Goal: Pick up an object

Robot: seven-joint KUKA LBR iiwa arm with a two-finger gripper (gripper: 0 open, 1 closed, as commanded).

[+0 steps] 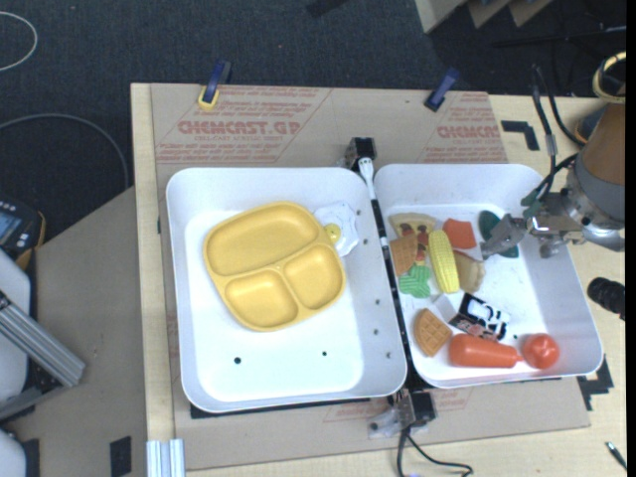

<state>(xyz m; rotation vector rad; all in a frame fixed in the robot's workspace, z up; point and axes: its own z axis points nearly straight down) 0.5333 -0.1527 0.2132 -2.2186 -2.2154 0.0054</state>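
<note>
The right bin (566,266) holds several toy foods. Among them are a yellow corn cob (442,259), a bread slice (405,253), a green leaf (415,284), an orange-red block (459,234), a waffle piece (430,332), a black-and-white item (481,316), a red carrot-like piece (484,352) and a tomato (540,351). My gripper (525,242) hangs over the bin's upper right part, open, with nothing seen between its fingers. A dark green object (492,224) lies right beside its left finger (501,238).
The left bin (189,266) carries a yellow divided plate (273,264) and a small white-and-yellow piece (334,229) at the plate's upper right. A ridge with black clips (361,151) separates the bins. Cables run along the right side near the arm.
</note>
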